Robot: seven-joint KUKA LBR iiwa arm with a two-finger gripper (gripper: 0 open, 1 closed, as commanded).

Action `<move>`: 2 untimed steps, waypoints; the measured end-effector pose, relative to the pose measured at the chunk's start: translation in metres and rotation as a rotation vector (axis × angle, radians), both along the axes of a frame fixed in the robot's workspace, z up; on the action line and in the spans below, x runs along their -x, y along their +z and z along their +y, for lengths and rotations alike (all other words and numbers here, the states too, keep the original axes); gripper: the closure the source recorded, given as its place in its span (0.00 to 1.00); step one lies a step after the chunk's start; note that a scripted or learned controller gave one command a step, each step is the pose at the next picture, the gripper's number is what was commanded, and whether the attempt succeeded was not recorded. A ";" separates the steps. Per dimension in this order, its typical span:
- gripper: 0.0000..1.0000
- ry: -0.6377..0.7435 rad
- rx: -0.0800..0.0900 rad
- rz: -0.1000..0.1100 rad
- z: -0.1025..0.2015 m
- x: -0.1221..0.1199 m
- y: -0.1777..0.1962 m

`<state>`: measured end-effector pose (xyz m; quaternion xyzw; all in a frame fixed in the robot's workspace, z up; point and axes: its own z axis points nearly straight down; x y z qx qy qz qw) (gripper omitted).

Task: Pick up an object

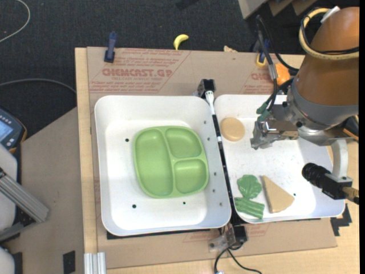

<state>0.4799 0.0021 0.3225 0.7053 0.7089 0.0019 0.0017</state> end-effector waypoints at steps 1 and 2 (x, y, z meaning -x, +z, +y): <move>1.00 -0.003 0.000 0.007 0.062 0.001 -0.010; 1.00 -0.003 0.000 -0.002 0.072 0.000 0.098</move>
